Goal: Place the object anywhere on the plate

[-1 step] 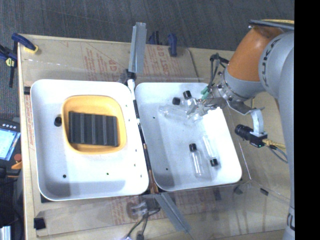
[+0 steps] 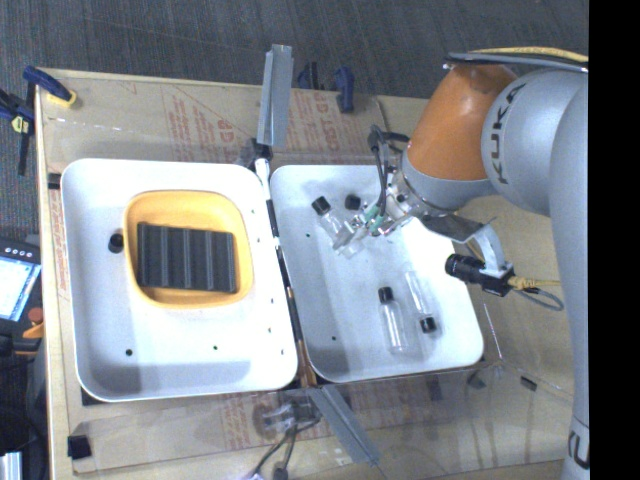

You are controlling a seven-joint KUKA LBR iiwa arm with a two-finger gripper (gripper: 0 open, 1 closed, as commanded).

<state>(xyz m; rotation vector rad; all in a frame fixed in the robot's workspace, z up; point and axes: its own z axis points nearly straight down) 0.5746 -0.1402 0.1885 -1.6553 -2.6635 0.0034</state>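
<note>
Reaching in over the right bin point(image 2: 455, 343), the grey arm point(image 2: 530, 118) with its orange band lowers its hand point(image 2: 372, 218) to a clear vial with a black cap point(image 2: 335, 223) near the bin's far side. The glass lies at the fingertips; whether the hand is clenched on it or released cannot be told. Two more capped vials point(image 2: 405, 313) lie in the same bin, nearer the camera than the hand. Well to the hand's left, in the other bin point(image 2: 90, 348), sits the yellow plate point(image 2: 185, 208) bearing a dark ribbed rack point(image 2: 188, 258). Both bins rest on the surface point(image 2: 150, 93).
</note>
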